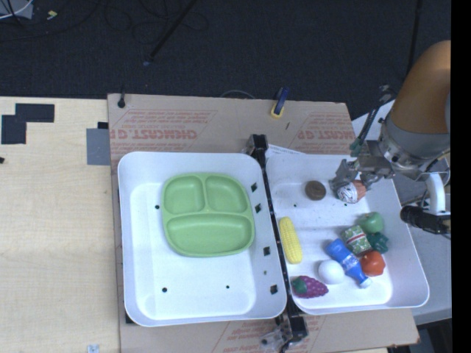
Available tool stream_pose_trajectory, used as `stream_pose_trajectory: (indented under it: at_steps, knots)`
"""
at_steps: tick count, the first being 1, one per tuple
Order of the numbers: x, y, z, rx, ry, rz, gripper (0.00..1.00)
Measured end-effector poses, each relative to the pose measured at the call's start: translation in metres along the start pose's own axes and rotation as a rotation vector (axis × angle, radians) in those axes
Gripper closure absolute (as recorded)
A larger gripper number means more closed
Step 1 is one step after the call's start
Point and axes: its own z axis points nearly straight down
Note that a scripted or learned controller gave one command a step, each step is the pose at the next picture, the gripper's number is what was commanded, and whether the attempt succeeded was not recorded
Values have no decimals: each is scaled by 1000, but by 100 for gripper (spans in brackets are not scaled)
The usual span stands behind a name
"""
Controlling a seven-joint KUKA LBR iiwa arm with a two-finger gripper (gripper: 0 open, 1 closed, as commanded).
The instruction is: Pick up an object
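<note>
My gripper (353,179) is low over the far part of the right bin (412,285), coming in from the right. A small white and orange object (352,193) sits right at its tip; whether it is gripped is unclear. A brown round piece (315,190) lies just left of it. Nearer the front are a yellow corn cob (291,240), purple grapes (310,287), a white egg (331,271), a blue bottle (347,260), a red tomato (374,263), a green-labelled can (356,238) and a green pepper (373,223).
The left bin (147,293) holds a green divided plate (207,214). A black clamp strip (266,212) runs between the two bins. Cardboard (191,127) lies under both bins, with a blue and yellow clip (279,103) at its far edge.
</note>
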Motion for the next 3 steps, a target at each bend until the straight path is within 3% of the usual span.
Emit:
stream_pose_trajectory:
  at_steps: [3]
  knots:
    - [146, -48, -1, 3, -1, 0, 100]
